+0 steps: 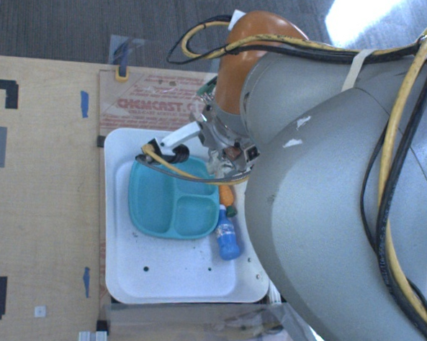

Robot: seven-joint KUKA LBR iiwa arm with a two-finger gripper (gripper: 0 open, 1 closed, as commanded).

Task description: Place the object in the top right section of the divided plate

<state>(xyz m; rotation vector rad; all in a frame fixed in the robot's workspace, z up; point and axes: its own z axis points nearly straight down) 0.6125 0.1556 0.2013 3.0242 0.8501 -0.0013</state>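
Divided plate (169, 203): teal, three sections, lying in the white bin (174, 279).
Blue bottle (227, 238): just beside the plate's right rim, long axis along that rim.
Orange object (227, 196): small, at the plate's right rim above the bottle, identity unclear.
Gripper (221, 165): over the plate's top right corner; grip state cannot be told. Bottle lies below it.

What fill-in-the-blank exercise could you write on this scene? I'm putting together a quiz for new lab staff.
1. The divided plate is ____ in colour.
2. The plate lies inside a shallow ____ bin.
3. The blue bottle lies just off the plate's ____ edge in the camera view.
4. The small orange object sits directly ____ the blue bottle in the image.

Missing words: teal; white; right; above
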